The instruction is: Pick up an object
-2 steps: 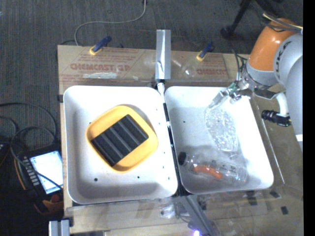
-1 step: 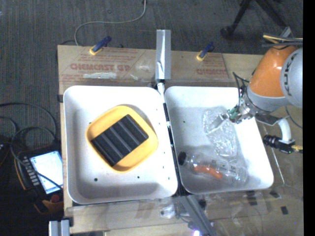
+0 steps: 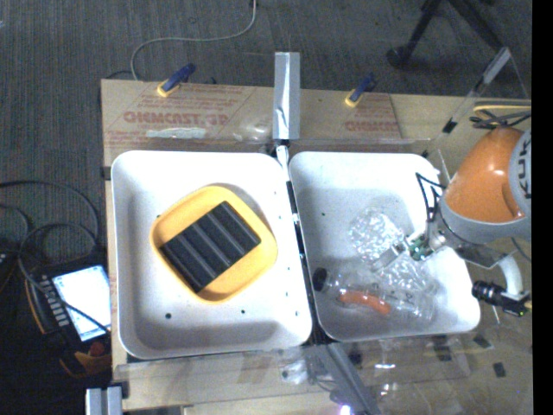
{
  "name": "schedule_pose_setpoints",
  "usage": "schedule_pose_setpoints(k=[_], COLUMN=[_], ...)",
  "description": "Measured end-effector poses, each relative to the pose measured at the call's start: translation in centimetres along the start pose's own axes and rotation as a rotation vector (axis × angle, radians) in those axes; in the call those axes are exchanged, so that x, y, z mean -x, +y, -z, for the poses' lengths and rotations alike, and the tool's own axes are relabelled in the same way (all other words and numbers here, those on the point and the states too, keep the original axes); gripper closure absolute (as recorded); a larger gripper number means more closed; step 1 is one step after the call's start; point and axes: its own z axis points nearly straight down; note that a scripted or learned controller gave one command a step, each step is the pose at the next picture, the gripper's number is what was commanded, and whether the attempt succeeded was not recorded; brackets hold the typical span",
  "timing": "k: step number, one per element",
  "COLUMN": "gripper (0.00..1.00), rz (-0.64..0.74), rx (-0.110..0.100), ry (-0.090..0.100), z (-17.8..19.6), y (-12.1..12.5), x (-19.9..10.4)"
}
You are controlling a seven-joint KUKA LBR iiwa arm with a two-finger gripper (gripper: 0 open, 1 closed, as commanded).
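Note:
In the left bin [image 3: 130, 232] lies a yellow rounded pad with a black ribbed top [image 3: 216, 242], turned at a slant. The right bin [image 3: 328, 188] holds a crumpled clear plastic piece [image 3: 373, 230], a second clear plastic wrap [image 3: 408, 285], a small orange item [image 3: 363, 301] and a small black piece [image 3: 320, 277]. My gripper [image 3: 413, 247] reaches in from the right and sits low between the two clear plastic pieces, touching or nearly touching them. The orange band of the arm [image 3: 486, 184] hangs over the bin's right rim.
A metal post [image 3: 286, 93] stands behind the seam between the bins. Two blue-and-yellow clamps [image 3: 175, 79] [image 3: 360, 90] hold the board at the back. Cables and a lit device [image 3: 82, 292] lie on the floor at left.

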Motion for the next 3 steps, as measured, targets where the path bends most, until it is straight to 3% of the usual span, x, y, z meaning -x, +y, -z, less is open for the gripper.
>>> schedule_pose_setpoints(k=[1,2,3], gripper=[1.0,1.0,1.0], rz=[0.002,-0.3,-0.297], rx=[0.005,-0.015,-0.015], ry=[0.002,0.009,0.009], z=[1.1,9.4,10.2], y=[0.3,5.2,5.4], x=[-0.1,-5.6,-5.6])
